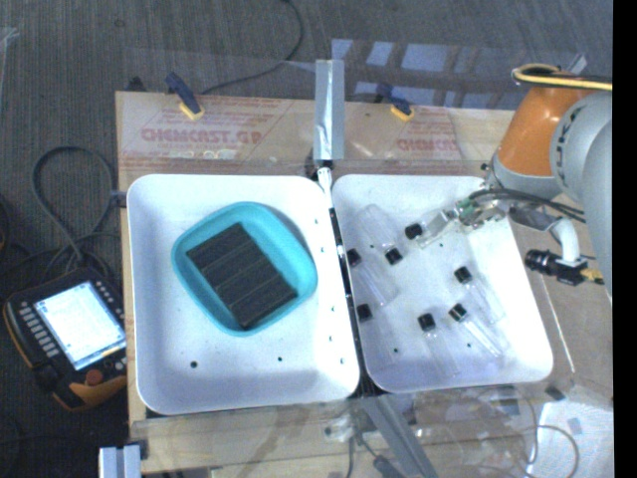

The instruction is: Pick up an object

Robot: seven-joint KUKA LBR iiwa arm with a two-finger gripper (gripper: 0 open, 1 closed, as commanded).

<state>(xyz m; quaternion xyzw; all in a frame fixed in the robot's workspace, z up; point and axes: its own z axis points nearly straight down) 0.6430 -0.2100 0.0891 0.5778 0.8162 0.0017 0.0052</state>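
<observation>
A grey carpeted floor (149, 28) surrounds the worktop (229, 132), whose brown board surface carries faded red lettering along its far edge. Two blue-and-yellow clamps (184, 90) grip that far edge, one near the far-left corner and one (396, 104) towards the right. An upright metal post (328, 113) stands at the middle of the far edge. A black cable (284, 38) trails across the floor beyond it. Off the worktop's left edge, a handheld control pendant (68, 335) with a lit screen lies on the floor, its dark cable (60, 182) looped nearby. Lighting is even and soft.
</observation>
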